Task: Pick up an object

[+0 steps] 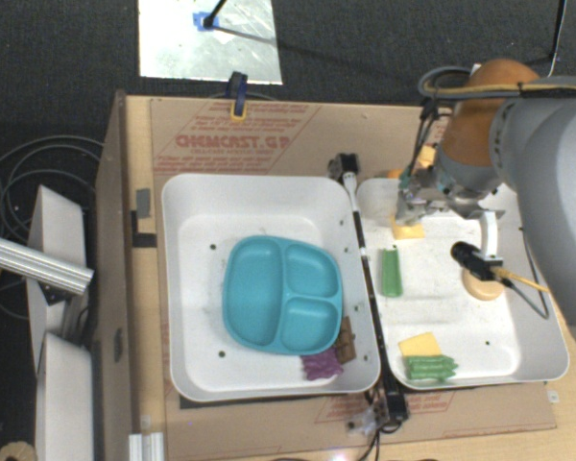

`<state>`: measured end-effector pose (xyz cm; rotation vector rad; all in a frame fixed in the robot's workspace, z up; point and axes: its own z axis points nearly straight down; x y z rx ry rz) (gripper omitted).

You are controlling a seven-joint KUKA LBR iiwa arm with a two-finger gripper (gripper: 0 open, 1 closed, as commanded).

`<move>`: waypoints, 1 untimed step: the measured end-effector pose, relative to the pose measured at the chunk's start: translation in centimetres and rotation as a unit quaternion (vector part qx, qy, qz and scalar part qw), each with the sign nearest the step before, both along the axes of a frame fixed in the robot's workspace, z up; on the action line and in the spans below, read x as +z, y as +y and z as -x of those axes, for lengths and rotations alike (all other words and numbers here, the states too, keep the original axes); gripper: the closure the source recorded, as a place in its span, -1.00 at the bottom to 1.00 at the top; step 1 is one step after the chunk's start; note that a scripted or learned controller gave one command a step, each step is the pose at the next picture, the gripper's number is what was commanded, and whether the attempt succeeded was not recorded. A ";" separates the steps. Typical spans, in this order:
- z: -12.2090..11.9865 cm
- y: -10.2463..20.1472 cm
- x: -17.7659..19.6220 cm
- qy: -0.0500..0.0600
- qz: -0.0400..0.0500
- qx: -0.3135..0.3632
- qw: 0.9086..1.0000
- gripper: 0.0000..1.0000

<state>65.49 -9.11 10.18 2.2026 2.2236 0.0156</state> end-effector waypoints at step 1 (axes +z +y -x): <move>4.9 -3.5 2.9 0.007 0.000 -0.006 1.000 1.00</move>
